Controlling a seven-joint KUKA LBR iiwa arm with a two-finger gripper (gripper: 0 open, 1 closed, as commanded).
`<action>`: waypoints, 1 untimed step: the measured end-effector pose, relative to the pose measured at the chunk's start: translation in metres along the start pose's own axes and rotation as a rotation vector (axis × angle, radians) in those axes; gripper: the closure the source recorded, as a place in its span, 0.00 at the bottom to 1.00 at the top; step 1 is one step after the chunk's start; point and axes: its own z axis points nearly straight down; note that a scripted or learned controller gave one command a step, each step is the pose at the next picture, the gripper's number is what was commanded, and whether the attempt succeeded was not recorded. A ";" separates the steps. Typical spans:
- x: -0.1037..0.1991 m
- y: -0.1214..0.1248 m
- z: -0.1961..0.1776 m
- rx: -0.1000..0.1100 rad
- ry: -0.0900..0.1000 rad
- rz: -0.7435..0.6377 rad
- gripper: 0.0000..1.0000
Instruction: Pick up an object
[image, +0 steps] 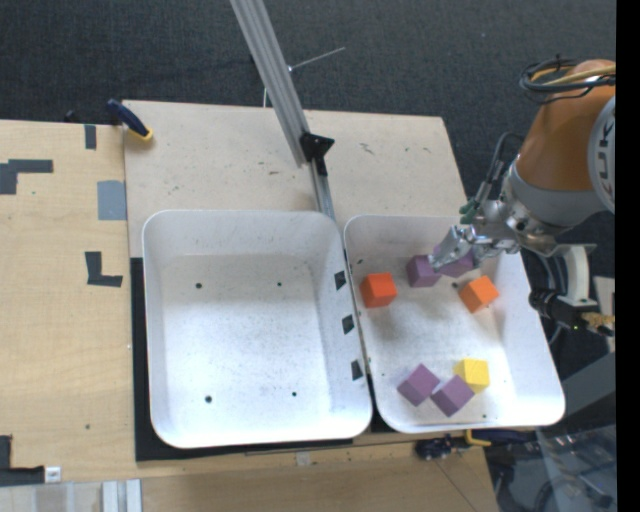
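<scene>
Gripper (455, 252) low over right bin (530, 345), upper area. Jaws appear closed on a purple block (458, 265), beside a second purple block (421, 271). Orange cubes (378, 290) (479, 293) flank them. Left bin (160, 300) adjacent.

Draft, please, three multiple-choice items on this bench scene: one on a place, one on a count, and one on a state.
1. Which bin holds the blocks?
A. left bin
B. right bin
C. both

2. How many orange blocks are there?
A. one
B. two
C. four

3. Where is the gripper?
A. over the left bin
B. outside both bins
C. low in the right bin, at a purple block

Answers:
1 B: every block lies in the right bin, none in the left bin.
2 B: one orange block and another.
3 C: the gripper sits at the purple block.
</scene>
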 end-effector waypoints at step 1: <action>0.051 0.009 -0.004 0.005 0.002 -0.004 1.00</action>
